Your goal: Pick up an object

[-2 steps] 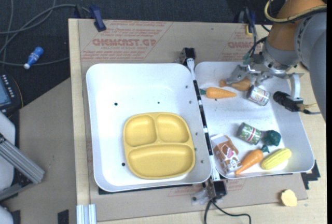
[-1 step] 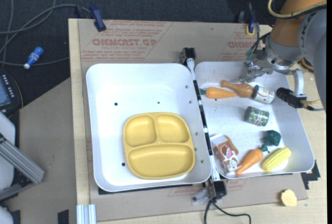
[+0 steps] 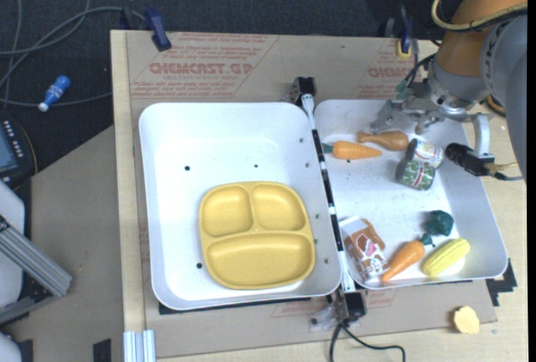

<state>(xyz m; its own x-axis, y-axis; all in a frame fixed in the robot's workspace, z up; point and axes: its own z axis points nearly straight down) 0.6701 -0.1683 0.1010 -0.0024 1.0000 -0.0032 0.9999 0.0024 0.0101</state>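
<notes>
Arm poised over the right bin, nothing seen in its grip

The bench (image 3: 251,67), a brown board with red printing, carries two shallow white bins side by side. The left bin (image 3: 167,151) holds a yellow divided plate (image 3: 254,235) with three compartments, lying flat toward the near side. The right bin (image 3: 477,209) holds all the small food toys.

The arm (image 3: 477,25), grey with an orange band, reaches in from the right, above the far corner of the right bin. Its gripper (image 3: 408,113) sits low over the far end of that bin, just beside a tan drumstick-shaped piece (image 3: 383,138); whether it is released or clenched I cannot tell, and nothing is visibly caught in it.

Just nearer than the tan piece lies an orange carrot (image 3: 355,151), close to the wall between the bins. To the right of these, a small green and white can (image 3: 418,167) stands tilted. At the near end a brown and white packet (image 3: 365,246) rests against the dividing wall, a second carrot (image 3: 404,259) lies beside it, and a yellow corn cob (image 3: 446,256) touches that carrot's top, with a dark green piece (image 3: 437,224) just behind them.

Outside the bins, a small yellow lump (image 3: 466,319) sits on the bench at the near right corner, and a blue and white bottle (image 3: 55,91) lies on the dark floor to the far left
</notes>
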